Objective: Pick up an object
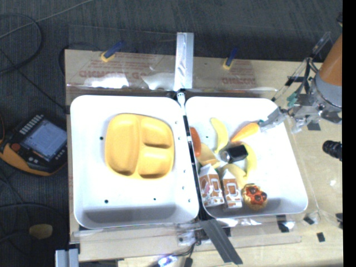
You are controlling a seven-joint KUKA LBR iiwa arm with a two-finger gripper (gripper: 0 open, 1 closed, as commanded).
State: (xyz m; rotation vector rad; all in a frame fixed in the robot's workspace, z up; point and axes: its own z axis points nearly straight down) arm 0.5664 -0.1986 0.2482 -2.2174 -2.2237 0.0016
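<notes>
End effector [305, 111] at right bin's [289, 166] edge, grip state indistinct, arm [334, 71] cut off by frame.

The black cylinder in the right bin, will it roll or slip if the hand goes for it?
The black cylinder looks to lie on its side, so it may roll if nudged. It rests against the bananas, which might block it one way. Its surface looks smooth, possibly slippery; it is probably rigid.
</notes>
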